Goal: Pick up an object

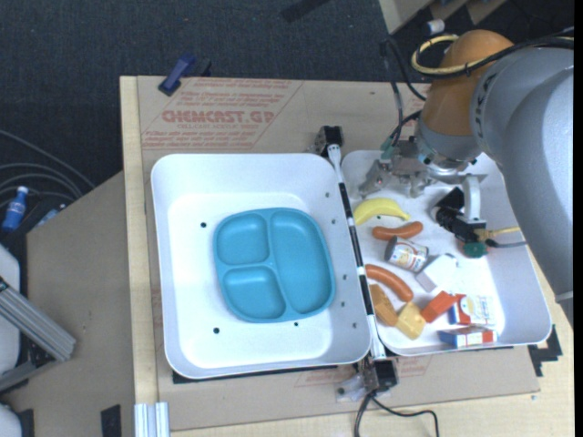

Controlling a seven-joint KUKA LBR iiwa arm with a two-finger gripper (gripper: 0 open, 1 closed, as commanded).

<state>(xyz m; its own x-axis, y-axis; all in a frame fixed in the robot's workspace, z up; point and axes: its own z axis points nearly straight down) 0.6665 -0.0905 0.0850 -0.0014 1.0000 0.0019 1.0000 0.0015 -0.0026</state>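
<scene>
Observed from the bench side. The arm [510, 107] reaches in from the right and ends over the far end of the right bin [524, 280]. The gripper [396, 176] sits low there, close to the bin's far left corner. Whether it is wide or narrow cannot be told from here, and nothing is seen held in it.

Contents of the right bin, far to near:
- A banana [381, 210] lies just below the gripper, near it and beside the bin's left wall; contact between the two cannot be confirmed.
- A sausage [398, 231] lies just beyond the banana on the near side.
- A small can [406, 257] lies on its side, mid-bin.
- A second sausage [389, 282] lies slantwise, close to the left wall.
- A yellow block [410, 320] sits near the front, with an orange piece [440, 305] just to its right.
- A white and red carton [474, 311] and a blue-ended box [466, 338] lie at the front right, close together.

The left bin [182, 208] holds one blue divided plate [273, 264], flat and roughly central. The two bins stand side by side, rims touching.
</scene>
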